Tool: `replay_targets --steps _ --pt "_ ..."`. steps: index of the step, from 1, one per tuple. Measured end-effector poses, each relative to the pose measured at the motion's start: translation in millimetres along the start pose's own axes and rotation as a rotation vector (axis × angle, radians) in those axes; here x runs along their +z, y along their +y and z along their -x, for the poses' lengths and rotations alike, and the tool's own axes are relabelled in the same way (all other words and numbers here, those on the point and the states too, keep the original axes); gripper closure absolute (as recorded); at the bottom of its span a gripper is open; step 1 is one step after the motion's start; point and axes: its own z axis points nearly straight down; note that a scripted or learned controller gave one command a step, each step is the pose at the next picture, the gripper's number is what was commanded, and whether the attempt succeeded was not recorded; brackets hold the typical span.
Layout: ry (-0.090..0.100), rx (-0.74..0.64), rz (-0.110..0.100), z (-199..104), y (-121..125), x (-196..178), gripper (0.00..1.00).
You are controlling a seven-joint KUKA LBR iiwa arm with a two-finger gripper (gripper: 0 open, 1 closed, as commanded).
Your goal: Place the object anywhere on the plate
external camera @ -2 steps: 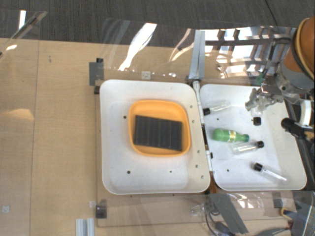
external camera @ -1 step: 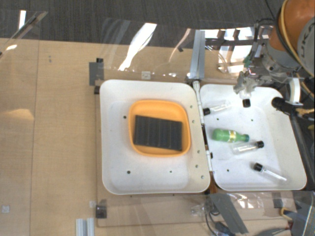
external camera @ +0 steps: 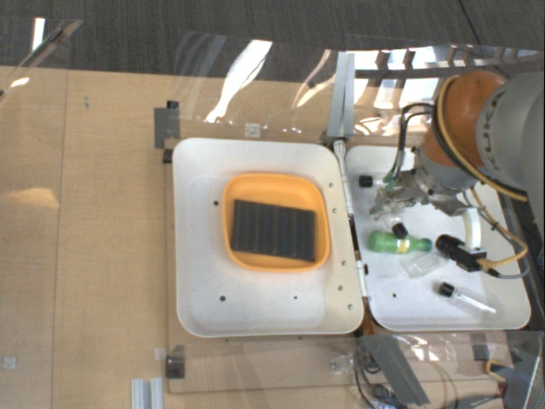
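Gripper (external camera: 396, 211) just beside green bottle (external camera: 397, 244); grip state: cannot tell. Orange plate (external camera: 272, 186) well left of bottle, dark ridged slab (external camera: 274, 231) on it. Capped tube (external camera: 467, 298) near bottle, right.

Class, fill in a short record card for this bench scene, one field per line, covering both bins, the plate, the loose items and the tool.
left bin: holds an orange plate
plate contents: a dark ridged slab lying flat in its middle
right bin: green bottle on its side; clear tube with a black cap; small black piece near the far left corner
tool: over the right bin, just beyond the green bottle
arm: reaches in from the right
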Motion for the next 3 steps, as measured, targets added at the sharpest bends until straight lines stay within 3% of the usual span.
replay_targets --steps 1,2,3 --pt "0.010 -0.036 0.010 -81 -2 -61 1.00" --pt "0.002 -0.175 -0.003 -147 -14 -74 1.00" --pt "0.002 -0.175 -0.003 -146 -14 -74 0.00"
